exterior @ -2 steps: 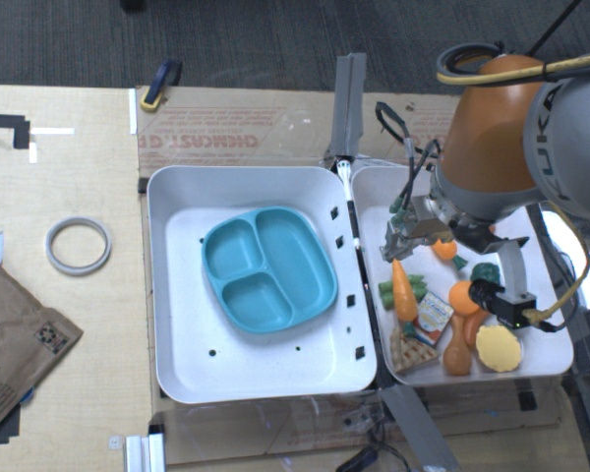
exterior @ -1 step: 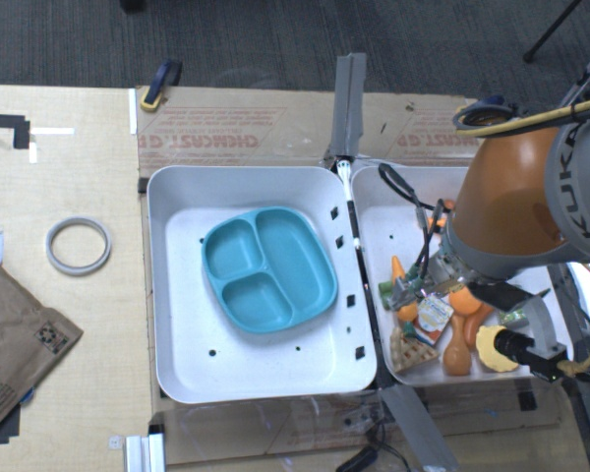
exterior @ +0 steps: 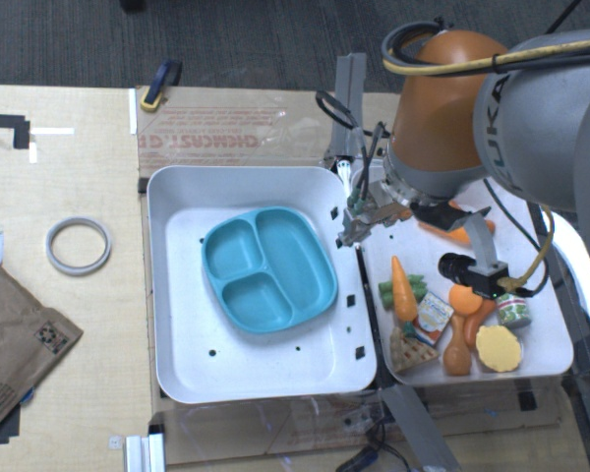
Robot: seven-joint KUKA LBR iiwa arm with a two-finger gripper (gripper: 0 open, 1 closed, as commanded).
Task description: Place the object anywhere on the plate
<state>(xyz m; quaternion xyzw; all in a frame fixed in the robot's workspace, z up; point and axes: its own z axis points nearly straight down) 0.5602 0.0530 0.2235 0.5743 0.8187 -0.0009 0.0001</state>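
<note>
Plainly, plate (exterior: 270,268): blue, three compartments, lying flat in the middle of the left bin (exterior: 177,352).
Toy food: a carrot (exterior: 403,288), a yellow round piece (exterior: 499,348), a small can (exterior: 512,311) and other bits heaped in the right bin (exterior: 546,367).
End effector (exterior: 359,219): at the rim between the two bins, above the heap; whether it grips anything, I cannot tell.
Arm (exterior: 492,116): covers the right bin's far part.
Worktop (exterior: 39,185): tape ring (exterior: 79,245) left of the bins.

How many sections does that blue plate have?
3: the blue plate has one at upper left, one along the right side, one at the bottom.
</note>
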